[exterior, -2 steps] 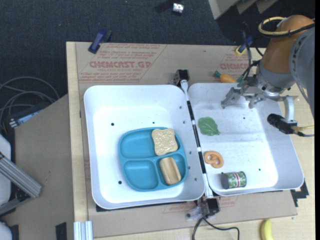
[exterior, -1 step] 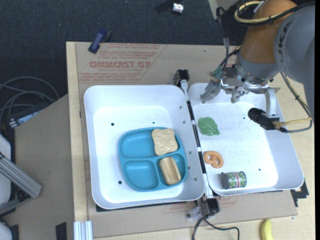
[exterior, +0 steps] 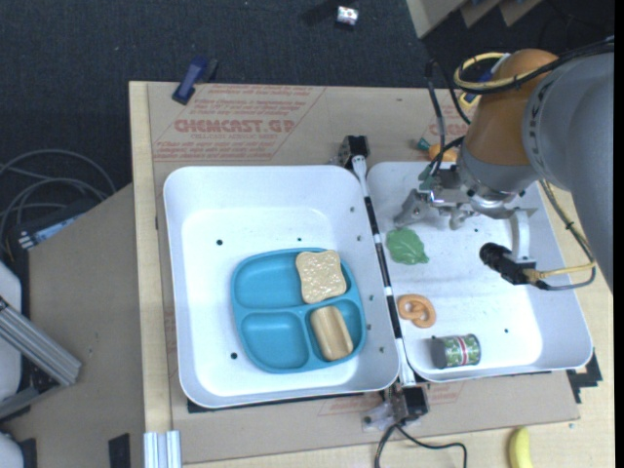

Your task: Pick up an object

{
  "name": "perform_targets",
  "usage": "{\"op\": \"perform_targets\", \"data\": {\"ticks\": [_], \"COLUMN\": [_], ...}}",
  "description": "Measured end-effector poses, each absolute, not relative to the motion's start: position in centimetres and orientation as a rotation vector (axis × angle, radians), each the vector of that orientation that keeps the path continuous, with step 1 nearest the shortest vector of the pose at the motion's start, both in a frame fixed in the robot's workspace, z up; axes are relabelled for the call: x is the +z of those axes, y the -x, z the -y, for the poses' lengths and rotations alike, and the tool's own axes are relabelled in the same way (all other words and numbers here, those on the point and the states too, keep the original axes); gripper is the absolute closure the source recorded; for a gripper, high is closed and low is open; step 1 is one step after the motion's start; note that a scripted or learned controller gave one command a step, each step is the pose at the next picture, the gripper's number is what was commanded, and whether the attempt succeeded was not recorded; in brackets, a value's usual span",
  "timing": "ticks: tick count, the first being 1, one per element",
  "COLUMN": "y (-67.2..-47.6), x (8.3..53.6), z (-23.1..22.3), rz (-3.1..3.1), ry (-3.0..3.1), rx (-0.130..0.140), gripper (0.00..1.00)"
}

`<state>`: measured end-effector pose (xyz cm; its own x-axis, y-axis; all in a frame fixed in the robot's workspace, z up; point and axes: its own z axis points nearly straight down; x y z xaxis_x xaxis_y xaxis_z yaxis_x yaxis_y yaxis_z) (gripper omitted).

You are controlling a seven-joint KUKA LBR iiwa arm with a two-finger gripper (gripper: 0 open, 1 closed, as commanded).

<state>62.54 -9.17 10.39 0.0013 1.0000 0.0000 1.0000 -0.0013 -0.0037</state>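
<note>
Centrally, a green leafy piece (exterior: 407, 246) lies at nine o'clock in the right bin (exterior: 546, 349), the claw (exterior: 436, 206) just above it at twelve, grip state unreadable. Pretzel (exterior: 416, 309) and can (exterior: 455, 350) sit toward six.

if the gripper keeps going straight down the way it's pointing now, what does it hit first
Most likely the green leafy piece in the right bin: the gripper sits just above and beside it, angled toward the bin floor. Depth is hard to judge from this slanted view, so it could land on bare floor next to it instead.
</note>
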Motion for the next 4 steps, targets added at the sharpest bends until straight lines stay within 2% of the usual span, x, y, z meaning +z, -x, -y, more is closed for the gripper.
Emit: {"op": "perform_targets", "data": {"ticks": [1, 2, 3, 4], "y": [-58.1, -61.0, -61.1, -61.0], "x": [8.5, 8.5, 9.6, 9.5], "z": [9.9, 13.6, 13.5, 13.5], "rz": [2.22, 2.222, 2.223, 2.222], "ry": [2.222, 2.225, 2.226, 2.226], "rx": [0.001, 0.0, -0.004, -0.004], "gripper": [0.0, 0.0, 1.0, 0.0]}}
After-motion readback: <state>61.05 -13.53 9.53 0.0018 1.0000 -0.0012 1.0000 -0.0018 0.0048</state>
